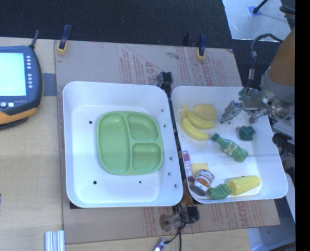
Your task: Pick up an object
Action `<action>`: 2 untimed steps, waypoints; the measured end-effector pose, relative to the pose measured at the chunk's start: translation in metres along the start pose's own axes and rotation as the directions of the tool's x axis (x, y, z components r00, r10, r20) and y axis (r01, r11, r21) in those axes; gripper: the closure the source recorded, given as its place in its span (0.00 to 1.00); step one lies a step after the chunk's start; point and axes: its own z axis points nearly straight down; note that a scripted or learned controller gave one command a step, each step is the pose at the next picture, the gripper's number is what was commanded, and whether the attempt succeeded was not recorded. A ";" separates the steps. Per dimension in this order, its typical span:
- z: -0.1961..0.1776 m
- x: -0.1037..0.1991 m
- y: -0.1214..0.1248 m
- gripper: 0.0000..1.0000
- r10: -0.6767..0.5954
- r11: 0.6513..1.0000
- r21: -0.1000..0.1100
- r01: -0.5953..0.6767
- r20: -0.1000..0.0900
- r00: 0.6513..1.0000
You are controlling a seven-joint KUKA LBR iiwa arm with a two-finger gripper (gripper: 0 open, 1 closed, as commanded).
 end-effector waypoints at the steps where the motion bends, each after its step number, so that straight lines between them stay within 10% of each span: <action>1: 0.103 0.013 0.002 0.00 0.000 1.000 -0.006 0.000 0.003 1.000; 2: 0.095 0.013 0.001 1.00 -0.003 1.000 0.001 0.003 0.003 1.000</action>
